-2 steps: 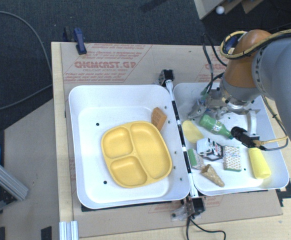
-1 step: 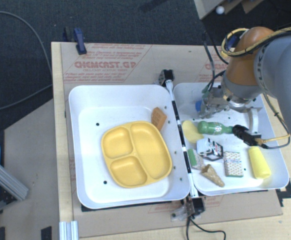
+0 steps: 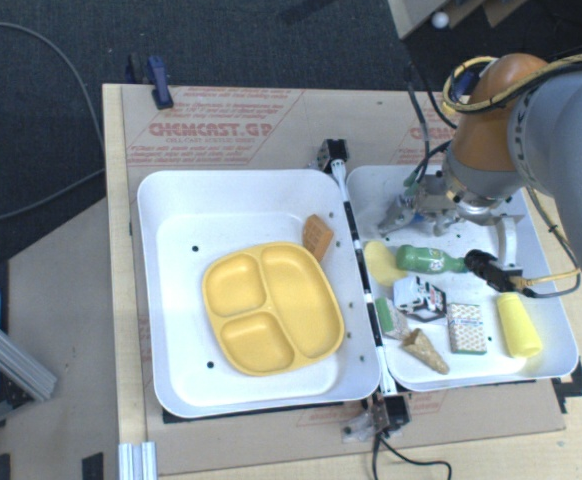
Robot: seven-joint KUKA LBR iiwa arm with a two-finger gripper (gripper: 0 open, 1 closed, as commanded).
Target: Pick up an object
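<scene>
The worktop (image 3: 221, 133) carries 2 shallow white bins side by side. The left bin (image 3: 171, 268) holds a yellow divided tray (image 3: 273, 308) with 3 compartments, and a small brown block (image 3: 318, 235) leans just beside the tray's upper right corner, near the wall shared with the right bin (image 3: 551, 358).

The grey arm (image 3: 561, 128) with its orange band (image 3: 496, 118) reaches into the upper part of the right bin. Its end effector (image 3: 426, 213) sits low over the bin's upper left area; cables and the wrist hide its tips, so I cannot tell how far open it is or whether it has hold of anything.

Just below the end effector lies a green bottle (image 3: 426, 260), on its side, with a pale yellow piece (image 3: 379, 263) touching its left end. Further toward the front are a black-and-white item (image 3: 419, 298), a patterned packet (image 3: 467, 328), a tan cone (image 3: 423, 348) and a yellow cylinder (image 3: 518, 325).
</scene>
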